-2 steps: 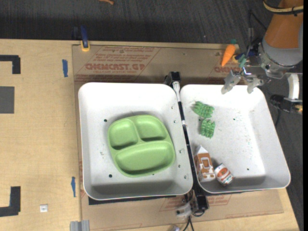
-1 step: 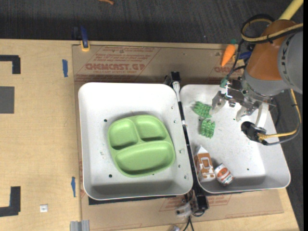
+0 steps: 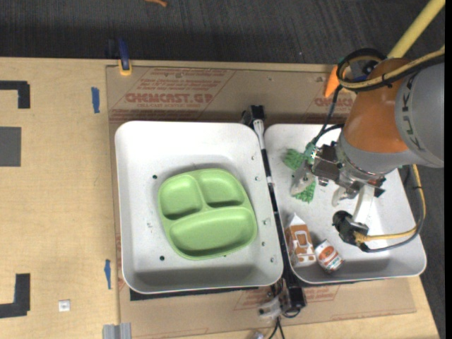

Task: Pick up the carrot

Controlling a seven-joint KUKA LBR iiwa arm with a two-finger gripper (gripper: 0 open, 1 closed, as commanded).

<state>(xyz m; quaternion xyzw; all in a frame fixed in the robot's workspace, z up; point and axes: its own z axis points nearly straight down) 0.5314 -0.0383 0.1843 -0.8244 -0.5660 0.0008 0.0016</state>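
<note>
Two bins (image 3: pixel 134 189); pincer (image 3: pixel 305 182) hangs over green item (image 3: pixel 295 159) in right one.

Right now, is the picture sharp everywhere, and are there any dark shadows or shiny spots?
In the camera view, the green plate in the left bin looks crisp and evenly lit; the white floor of the right bin is bright, nearly washed out; the arm casts only a soft shadow beneath it; the small packets at that bin's front are slightly fuzzy; the floor beyond the bench is dark.

Bench (image 3: pixel 56 189) with two white bins (image 3: pixel 138 189)
</note>
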